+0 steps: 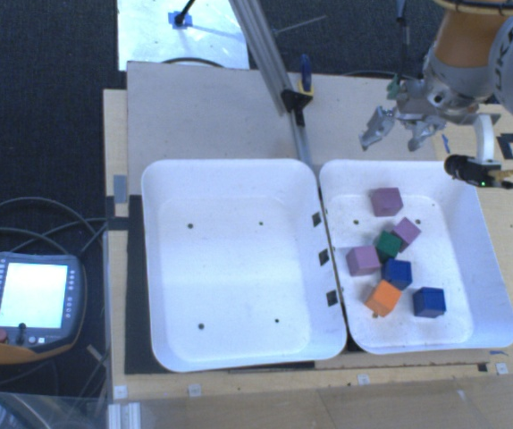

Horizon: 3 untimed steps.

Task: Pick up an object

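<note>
Camera view: tool [398, 134] spread wide above the right bin [484, 239], blocks [386, 201] look light, rigid; pinch flat sides.

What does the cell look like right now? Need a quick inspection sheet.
Surface: bench bears two white bins, left bin and right bin, side by side.
Job's things: in the right bin, three purple blocks, a green block, two blue blocks and an orange block, clustered.
Clutter: nothing seen.
Grippers: hand open, above the bench behind the right bin, holding nothing.
Cables: loops on the floor by the pendant.
Surroundings: dark floor; metal pole slanting over the bench.
</note>
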{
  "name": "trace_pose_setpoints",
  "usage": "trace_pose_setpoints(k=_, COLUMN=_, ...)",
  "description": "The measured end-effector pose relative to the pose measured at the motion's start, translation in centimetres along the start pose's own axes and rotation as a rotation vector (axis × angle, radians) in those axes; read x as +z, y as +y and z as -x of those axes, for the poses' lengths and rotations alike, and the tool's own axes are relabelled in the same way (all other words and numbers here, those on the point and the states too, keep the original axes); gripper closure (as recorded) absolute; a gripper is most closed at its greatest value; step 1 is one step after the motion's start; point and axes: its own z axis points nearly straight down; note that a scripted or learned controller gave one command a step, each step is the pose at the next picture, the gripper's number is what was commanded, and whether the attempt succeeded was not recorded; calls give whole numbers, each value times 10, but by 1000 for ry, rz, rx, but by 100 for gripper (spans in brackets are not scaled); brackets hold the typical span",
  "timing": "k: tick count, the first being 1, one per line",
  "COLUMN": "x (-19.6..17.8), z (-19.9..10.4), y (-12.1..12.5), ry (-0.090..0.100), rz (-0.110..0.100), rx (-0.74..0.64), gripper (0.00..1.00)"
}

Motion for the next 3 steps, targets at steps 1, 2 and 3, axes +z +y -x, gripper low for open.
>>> trace_pose_setpoints(k=1, x=0, z=0, y=0, ry=-1, rz=0, rx=0, gripper=0)
trace_pose_setpoints(k=2, x=45, z=1, y=-8, ry=-1, rz=-3, rx=3, gripper=0)
trace_pose_setpoints(k=3, x=94, z=7, y=-1, ry=0, rz=-4, rx=3, gripper=0)
